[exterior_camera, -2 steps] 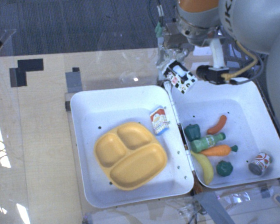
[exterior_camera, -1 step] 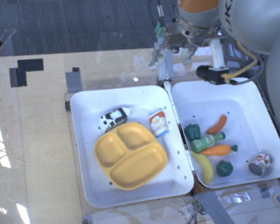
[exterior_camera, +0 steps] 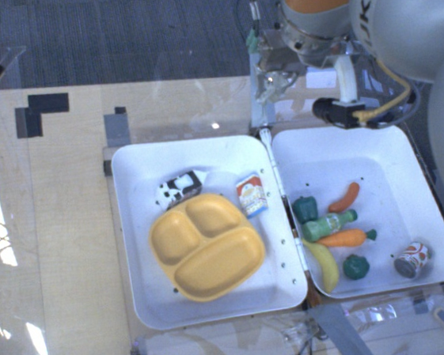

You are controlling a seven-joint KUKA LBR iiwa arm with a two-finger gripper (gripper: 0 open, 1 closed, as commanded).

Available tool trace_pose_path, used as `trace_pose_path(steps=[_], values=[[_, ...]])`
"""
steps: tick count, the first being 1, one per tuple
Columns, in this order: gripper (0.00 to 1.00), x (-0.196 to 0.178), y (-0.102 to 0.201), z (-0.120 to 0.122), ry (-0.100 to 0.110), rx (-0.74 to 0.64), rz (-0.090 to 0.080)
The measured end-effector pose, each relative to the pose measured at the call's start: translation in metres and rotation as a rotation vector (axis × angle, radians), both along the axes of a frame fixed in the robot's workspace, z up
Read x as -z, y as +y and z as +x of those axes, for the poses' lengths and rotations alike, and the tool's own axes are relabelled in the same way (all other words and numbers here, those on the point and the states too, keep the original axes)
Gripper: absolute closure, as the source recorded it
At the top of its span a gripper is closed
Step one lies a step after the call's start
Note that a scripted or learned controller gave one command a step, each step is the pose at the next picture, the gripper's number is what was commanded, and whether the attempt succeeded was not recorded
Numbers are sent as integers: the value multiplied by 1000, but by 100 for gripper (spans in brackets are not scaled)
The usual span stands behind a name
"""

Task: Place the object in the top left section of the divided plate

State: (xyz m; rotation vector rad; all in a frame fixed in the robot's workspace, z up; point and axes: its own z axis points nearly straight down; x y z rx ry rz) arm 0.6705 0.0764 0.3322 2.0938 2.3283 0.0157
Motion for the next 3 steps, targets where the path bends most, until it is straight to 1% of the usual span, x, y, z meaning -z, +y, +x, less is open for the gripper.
trace_pose_path(steps=[1,2,3], values=[[100,-78,-48,-62,5,-63,-1],[100,-104,-122,-57,5,-229,-4],[100,-105,-178,-47,4,-296,-6]])
